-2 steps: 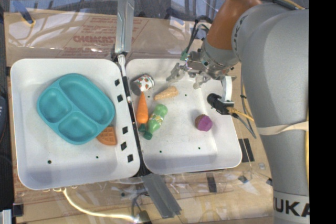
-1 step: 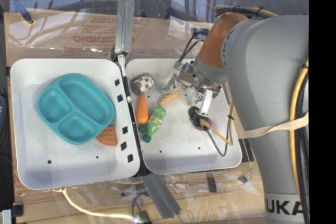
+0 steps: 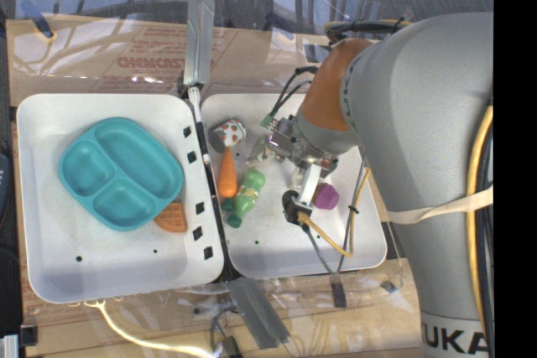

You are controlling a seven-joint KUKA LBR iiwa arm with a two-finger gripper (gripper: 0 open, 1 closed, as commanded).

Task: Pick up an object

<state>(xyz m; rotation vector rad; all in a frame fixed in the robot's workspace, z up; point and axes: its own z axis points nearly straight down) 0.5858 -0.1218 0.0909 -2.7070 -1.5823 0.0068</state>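
1. Your gripper (image 3: 277, 142) hangs low over the right bin (image 3: 252, 268), just right of the carrot's (image 3: 227, 172) upper end. The wrist sits in the way, so I can't tell whether it's open or closed.
2. Everything in there looks dumped loose and lying flat, which makes sense for a grab from above. A green bottle (image 3: 245, 195) lies touching the carrot's lower right side, a small round speckled toy (image 3: 229, 132) sits just above the carrot's top, and a purple piece (image 3: 325, 196) is well off to the carrot's right, under the arm (image 3: 419, 113).
3. My guess is the carrot is your pick, it's among the closest things to the gripper. It's a short orange cone, fat end up and pointy end down, lying lengthwise.
4. It lies close along the bin's left wall with the bottle crowding it, so there isn't much room either side.
5. Left of the carrot, past the divider, the left bin (image 3: 50, 264) holds a teal divided plate (image 3: 117, 172) with a waffle piece (image 3: 171, 219) at its lower right edge. Looks like clutter, not your target.
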